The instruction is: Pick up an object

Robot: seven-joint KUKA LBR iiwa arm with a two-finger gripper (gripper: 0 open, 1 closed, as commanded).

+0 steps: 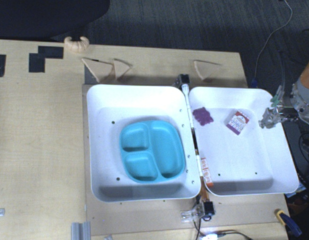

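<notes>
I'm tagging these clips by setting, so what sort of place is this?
Probably a robotics lab bench, not a home: two white bins sit side by side on a plywood bench, a robot gripper reaches in, and loose cables trail across dark carpet.

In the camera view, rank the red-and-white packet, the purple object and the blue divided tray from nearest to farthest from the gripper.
Measured from the gripper at the right bin's right rim:
1. Red-and-white packet, right bin, closest to the gripper.
2. Purple object, right bin, towards the divider between the bins.
3. Blue divided tray, left bin, farthest.
</notes>
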